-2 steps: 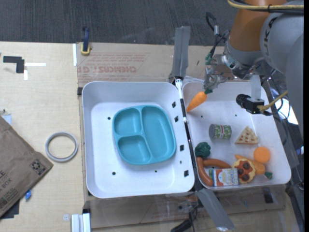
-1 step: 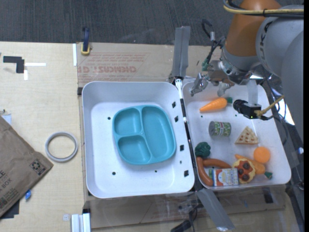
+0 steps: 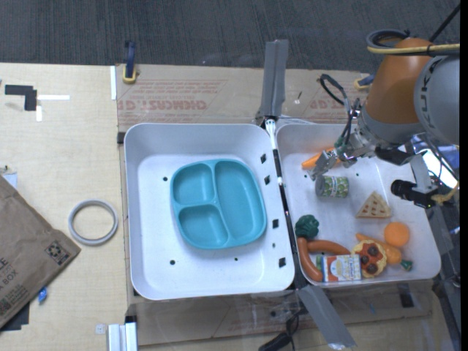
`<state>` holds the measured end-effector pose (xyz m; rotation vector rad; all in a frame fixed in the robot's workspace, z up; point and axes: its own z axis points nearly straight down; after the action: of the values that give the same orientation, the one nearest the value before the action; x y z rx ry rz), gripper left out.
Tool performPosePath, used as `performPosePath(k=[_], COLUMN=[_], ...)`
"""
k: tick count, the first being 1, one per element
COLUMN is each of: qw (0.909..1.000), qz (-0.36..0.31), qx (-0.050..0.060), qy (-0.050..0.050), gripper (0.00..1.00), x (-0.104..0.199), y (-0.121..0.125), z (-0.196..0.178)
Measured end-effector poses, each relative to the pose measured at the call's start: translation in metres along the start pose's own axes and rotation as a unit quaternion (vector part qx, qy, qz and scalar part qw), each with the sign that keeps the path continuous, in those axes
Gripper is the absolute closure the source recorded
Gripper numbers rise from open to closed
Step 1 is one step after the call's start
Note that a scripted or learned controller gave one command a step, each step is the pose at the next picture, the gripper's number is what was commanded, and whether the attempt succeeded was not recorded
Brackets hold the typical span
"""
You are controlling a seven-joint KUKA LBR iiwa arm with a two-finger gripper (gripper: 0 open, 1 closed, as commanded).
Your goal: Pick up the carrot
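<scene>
We see two white bins side by side on the bench. The left bin [image 3: 146, 218] holds a teal divided plate [image 3: 218, 202] with three compartments, lying flat near the middle. The right bin [image 3: 424, 262] holds the food toys. The arm [image 3: 409, 93] comes in from the right, grey with an orange band, and its gripper [image 3: 330, 159] sits low over the upper left part of the right bin.

The carrot [image 3: 313, 160] lies in that same corner, a small orange piece right at the gripper tip, touching or nearly so. We can't tell how far the gripper is open or whether it has hold of the carrot; the tip is small and cluttered here.

Just below the gripper is a green-labelled can [image 3: 333, 186] on its side. Right of it, a wedge of pizza [image 3: 374, 206]. Near the bin's left wall, a broccoli piece [image 3: 306, 227]. Along the bottom: a red hot dog [image 3: 316, 254], a small juice carton [image 3: 342, 268], a round mini pizza [image 3: 370, 257], and an orange [image 3: 397, 235] toward the right.

On the bench left of the bins we note a roll of tape [image 3: 93, 221] and a brown cardboard box [image 3: 25, 251] at the left edge.
</scene>
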<state>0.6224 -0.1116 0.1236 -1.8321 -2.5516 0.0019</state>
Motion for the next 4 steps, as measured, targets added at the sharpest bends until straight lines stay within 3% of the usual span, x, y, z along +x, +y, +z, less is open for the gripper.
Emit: performPosePath(k=[1,2,3,4], qw=[0.999,0.9979,0.9977,0.9944], qz=[0.04,-0.062,-0.068,-0.106], qx=[0.017,0.015,-0.001,0.0], qy=[0.007,0.007,-0.001,0.0], gripper=[0.0,0.0,0.0,0.0], x=[-0.01,-0.013,0.006,0.001], y=[0.026,0.025,0.025,-0.008], z=[0.036,0.004,-0.078,-0.017])
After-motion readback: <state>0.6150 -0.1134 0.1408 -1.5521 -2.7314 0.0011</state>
